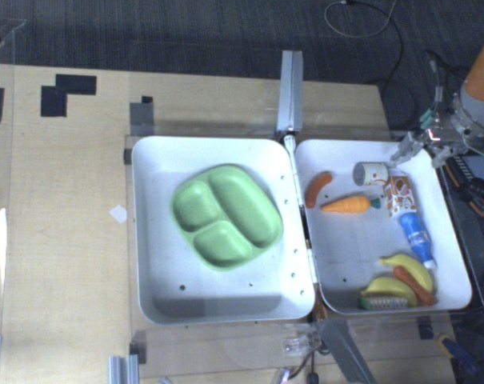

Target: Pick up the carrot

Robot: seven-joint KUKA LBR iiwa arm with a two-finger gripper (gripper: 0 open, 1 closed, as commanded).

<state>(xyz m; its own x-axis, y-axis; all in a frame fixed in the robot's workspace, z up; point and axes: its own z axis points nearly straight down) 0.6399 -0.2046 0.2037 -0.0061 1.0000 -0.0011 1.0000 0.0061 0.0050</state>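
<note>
Right bin [458,286] containing carrot [346,206], sausage [317,188], can [370,173], bottle [408,218] and bananas [402,281]; left bin [158,294] holding green divided tray [227,215]; gripper [422,144] at upper right rim.

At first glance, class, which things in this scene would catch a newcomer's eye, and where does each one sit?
The big green divided plate fills the middle of the left bin. In the right bin, the orange carrot lies near the top, with a yellow banana in the lower corner. The robot's hand hangs at the right bin's upper right corner.
</note>
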